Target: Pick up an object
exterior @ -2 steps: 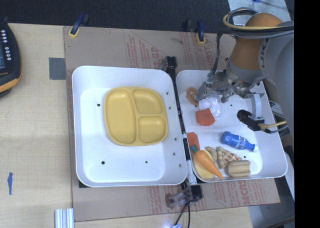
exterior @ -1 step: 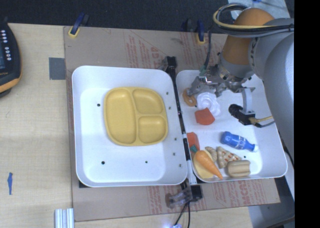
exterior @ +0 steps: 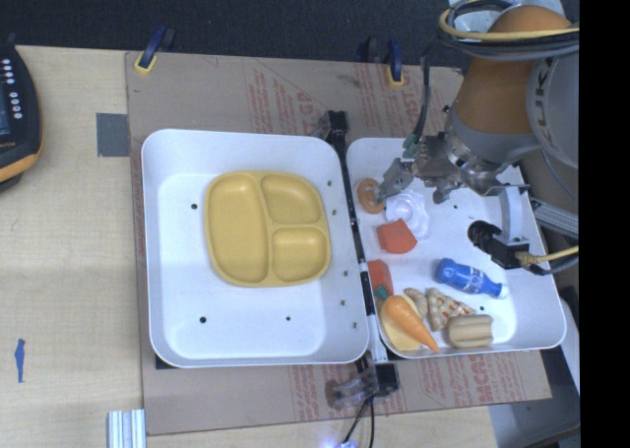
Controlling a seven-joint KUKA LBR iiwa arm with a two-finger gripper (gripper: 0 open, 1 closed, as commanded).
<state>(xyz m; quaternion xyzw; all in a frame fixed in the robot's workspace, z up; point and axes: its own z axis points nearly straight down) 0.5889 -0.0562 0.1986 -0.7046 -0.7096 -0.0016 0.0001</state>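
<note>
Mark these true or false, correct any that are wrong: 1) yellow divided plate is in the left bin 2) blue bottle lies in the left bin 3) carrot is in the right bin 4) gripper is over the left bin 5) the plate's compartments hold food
1) True. The yellow divided plate lies in the left bin.
2) False. The blue bottle lies in the right bin.
3) True. The carrot lies near the right bin's front left corner.
4) False. The gripper is over the right bin's far end.
5) False. The plate's three compartments are bare.
</note>
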